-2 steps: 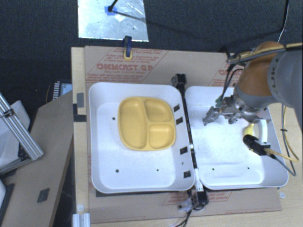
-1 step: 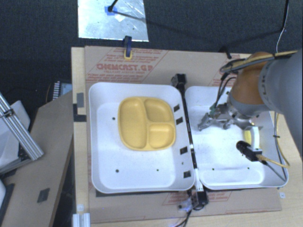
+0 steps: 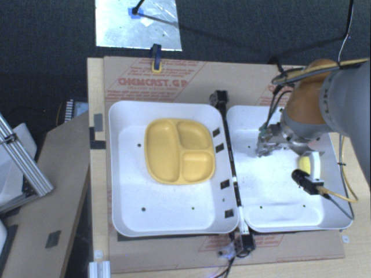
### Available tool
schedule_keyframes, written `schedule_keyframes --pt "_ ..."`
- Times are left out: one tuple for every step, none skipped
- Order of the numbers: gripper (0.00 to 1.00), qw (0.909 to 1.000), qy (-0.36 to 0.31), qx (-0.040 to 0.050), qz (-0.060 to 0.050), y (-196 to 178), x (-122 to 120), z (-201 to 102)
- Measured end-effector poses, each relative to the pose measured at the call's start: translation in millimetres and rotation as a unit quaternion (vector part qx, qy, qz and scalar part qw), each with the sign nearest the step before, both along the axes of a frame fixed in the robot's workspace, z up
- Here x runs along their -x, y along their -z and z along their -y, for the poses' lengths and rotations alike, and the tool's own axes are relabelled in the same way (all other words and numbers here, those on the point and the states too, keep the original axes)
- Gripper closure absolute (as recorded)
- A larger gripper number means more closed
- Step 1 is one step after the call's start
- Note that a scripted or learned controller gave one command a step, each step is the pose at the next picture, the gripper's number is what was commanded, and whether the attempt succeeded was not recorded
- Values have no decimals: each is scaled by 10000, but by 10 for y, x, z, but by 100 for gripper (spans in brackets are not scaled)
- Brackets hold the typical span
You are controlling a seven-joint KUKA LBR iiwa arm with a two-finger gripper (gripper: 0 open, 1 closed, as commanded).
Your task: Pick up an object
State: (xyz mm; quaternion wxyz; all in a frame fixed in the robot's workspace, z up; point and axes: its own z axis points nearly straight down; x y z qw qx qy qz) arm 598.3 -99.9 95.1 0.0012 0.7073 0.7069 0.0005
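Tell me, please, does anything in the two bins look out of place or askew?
Nothing is spilled or damaged. The yellow divided plate lies flat but slightly turned in the left bin. The gripper is low over the right bin.

Even, fairly bright light falls from overhead. The white bins (image 3: pixel 174 112) look slightly washed out, with soft shadows along their walls. A metal sheet (image 3: pixel 139 16) beyond the bench's far edge shows patchy glare. Overall sharpness is modest.
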Motion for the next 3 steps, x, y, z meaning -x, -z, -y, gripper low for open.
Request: schedule_keyframes --pt "100 10000 -26 -2 21 -519 -68 -91" --pt "100 10000 -23 1 23 -1072 -111 -45" --pt "100 10000 -26 4 26 -1645 -178 43"
